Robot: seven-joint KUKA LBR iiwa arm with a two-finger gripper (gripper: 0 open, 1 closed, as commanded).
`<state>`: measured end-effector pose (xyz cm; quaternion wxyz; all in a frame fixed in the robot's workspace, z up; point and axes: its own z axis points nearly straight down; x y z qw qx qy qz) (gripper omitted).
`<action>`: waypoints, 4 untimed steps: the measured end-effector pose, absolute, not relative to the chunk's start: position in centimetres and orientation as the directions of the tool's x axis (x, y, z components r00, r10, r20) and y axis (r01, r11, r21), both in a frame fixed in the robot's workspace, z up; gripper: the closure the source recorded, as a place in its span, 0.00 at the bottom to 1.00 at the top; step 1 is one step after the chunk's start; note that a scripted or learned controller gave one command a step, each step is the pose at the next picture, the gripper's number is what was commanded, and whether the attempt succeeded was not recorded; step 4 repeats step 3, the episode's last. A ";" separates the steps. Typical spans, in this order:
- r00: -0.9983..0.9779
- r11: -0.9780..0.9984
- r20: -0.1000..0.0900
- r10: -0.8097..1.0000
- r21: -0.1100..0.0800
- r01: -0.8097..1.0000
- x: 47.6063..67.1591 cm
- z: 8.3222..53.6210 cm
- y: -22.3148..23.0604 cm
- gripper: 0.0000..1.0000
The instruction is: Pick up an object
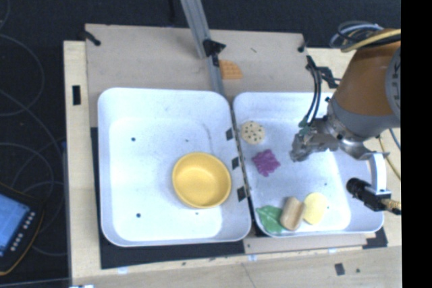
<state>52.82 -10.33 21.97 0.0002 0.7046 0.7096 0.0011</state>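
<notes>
The claw, its state I cannot tell, hangs over the right bin beside the purple toy, seemingly lined up to grab it.

Two bins sat side by side on the counter. The left bin held a bowl, toward its front right. In the right bin, a round dotted piece lay near the dividing edge, with a knobbly piece just in front of it. Along the front wall, left to right: leaf-shaped piece, cylinder, rounded lump, the last two touching. The gripper hung over the right bin's middle, right of the knobbly piece. A small waffle-like block lay on the counter behind the bins.
</notes>
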 end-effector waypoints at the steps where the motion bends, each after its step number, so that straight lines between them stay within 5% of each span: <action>1: -0.008 0.008 0.001 1.000 0.003 1.000 53.4 22.8 -5.8 1.00; 3: -0.010 0.010 0.002 1.000 0.002 1.000 54.1 24.5 5.8 1.00; 4: -0.010 0.010 0.002 1.000 0.002 1.000 54.1 24.5 5.8 1.00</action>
